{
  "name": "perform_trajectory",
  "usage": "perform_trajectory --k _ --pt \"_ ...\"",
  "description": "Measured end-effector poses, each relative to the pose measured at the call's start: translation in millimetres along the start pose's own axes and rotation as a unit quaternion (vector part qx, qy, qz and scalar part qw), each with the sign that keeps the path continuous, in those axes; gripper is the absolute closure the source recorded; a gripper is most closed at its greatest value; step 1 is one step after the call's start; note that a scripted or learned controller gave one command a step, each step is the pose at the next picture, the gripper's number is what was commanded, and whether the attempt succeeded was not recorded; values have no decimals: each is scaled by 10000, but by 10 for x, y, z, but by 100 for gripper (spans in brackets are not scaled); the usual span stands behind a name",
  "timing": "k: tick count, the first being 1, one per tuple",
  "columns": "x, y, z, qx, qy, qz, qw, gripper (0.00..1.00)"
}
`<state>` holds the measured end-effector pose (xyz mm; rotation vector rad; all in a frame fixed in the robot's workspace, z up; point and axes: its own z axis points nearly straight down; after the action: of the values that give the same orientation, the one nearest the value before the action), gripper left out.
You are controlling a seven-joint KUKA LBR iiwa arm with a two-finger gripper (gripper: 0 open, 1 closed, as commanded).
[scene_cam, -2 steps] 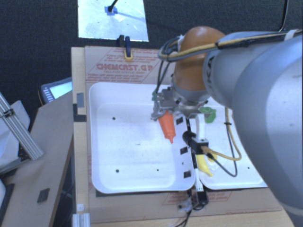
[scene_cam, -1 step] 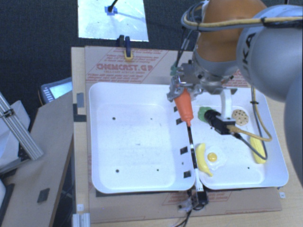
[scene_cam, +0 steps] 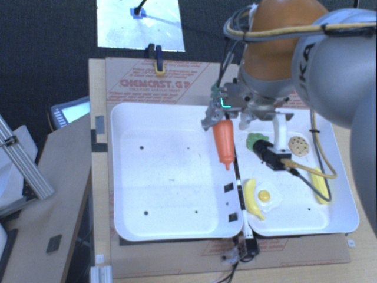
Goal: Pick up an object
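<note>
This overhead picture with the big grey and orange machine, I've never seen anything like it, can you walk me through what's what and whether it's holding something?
The grey and orange shape is a robot arm, reaching in from the right. One fixed camera looks down at a slant on a bench with two shallow white bins, the left bin and the right bin.

At the arm's tip is its gripper, the part that grasps. A toy carrot hangs from it, point down, over the divide between the bins, so it appears to be held.

In the right bin lie a toy banana, a fried egg, a cookie, a green piece and a yellow, corn-like piece.
</note>
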<state>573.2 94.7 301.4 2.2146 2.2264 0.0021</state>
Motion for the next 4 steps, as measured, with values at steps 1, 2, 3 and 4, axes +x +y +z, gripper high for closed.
perform_trajectory --k 1,2,3,4 --pt "2 8 -109 -12 0 -32 10000 100" --pt "3 14 -215 -19 -2 -65 10000 100" --pt "329 -821 -732 -10 23 -20 10000 100" --pt "729 -857 -1620 -47 28 -17 10000 100"
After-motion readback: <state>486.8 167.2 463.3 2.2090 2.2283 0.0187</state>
